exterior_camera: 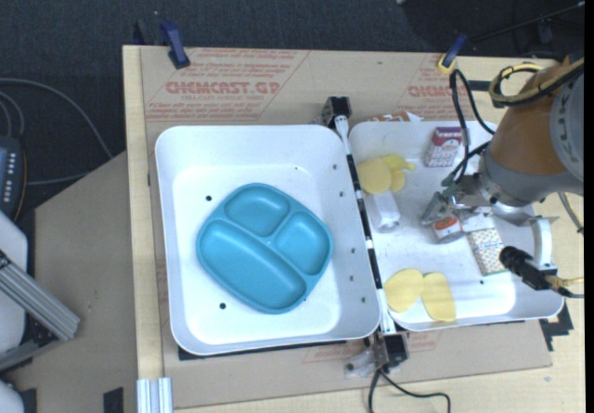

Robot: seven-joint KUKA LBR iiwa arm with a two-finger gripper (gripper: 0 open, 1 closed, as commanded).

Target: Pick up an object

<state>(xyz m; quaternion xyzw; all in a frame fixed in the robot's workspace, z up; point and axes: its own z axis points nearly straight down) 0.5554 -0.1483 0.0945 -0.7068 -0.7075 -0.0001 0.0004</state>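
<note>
Fingers (433, 211) of the gripper (449, 207) are seen spread apart, lowered close to the floor of the right bin (534, 309) at the right of the frame, with nothing held between them. A small red-and-white packet (447, 228) is found just below the fingertips in the frame, near the middle of that bin; whether it is touched by them cannot be told. The grey arm (529, 156), with its orange band, is extended in from the right edge. Just right of the packet, a speckled flat packet (485, 250) is laid on the bin floor. A red-and-white box (445, 147) is seen near the bin's upper wall, and a pair of pale yellow round pieces (381, 174) is placed to the left of it. A small white object (385, 211) is set below those pieces, near the left wall. Two more yellow pieces (420, 293) are laid side by side at the bin's lower edge. The left bin (176, 161) is occupied by a blue divided plate (264, 245), lying flat near its middle. Both bins are carried on a printed cardboard sheet (223, 82), which is fixed by blue clamps (174, 45) at its upper edge.
</note>
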